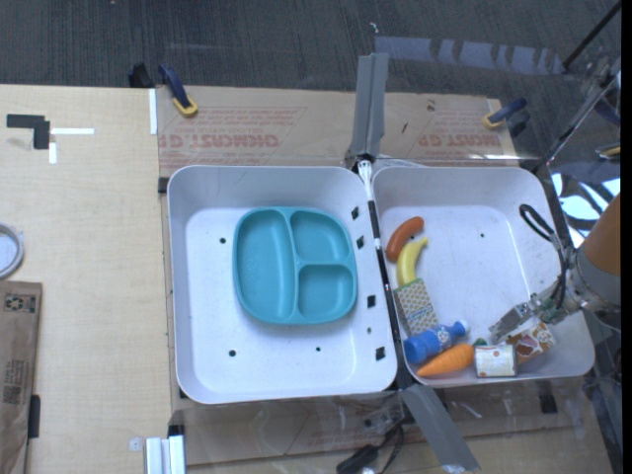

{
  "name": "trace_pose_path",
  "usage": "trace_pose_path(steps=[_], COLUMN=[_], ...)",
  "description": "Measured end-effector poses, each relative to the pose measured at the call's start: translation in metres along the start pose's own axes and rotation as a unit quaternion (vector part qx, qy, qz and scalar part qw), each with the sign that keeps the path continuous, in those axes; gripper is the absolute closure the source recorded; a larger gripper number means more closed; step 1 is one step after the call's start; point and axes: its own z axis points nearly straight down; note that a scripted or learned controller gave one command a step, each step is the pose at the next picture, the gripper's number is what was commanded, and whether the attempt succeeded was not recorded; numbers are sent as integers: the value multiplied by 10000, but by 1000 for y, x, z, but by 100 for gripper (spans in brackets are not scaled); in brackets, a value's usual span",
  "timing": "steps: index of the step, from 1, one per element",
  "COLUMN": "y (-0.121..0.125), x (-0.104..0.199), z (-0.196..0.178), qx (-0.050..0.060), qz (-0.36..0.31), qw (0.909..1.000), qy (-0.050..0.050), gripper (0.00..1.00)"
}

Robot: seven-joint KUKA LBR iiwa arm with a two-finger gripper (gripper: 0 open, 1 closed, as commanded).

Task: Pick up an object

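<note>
The gripper (515, 320) is seen with fingers slightly spread and nothing between them, low near the right bin's (464, 191) front right corner. Nothing is judged lifted: a small carton (533, 343) and a can (495, 360) lie just beside it.

Teal divided plate (295, 266) in left bin (188, 294)

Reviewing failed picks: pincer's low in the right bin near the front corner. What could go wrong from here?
1. The pincer sits beside a tight cluster: white can, small printed box, carrot. It could nudge or catch two at once.
2. These lie against the right bin front wall, so a finger may hit the wall.
3. The can looks round and may roll away.
</note>
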Motion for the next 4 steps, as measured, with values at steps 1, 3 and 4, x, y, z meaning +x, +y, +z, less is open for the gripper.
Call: trace_pose_path(steps=[1,3,4], y=[0,36,88], x=[-1,31,64], z=[-9,-164,-151], qx=[-5,-15,-6], qz=[10,-1382,-1259], qw=[10000,9904,9920], qy=[-12,-54,-41], gripper=[100,100,100])
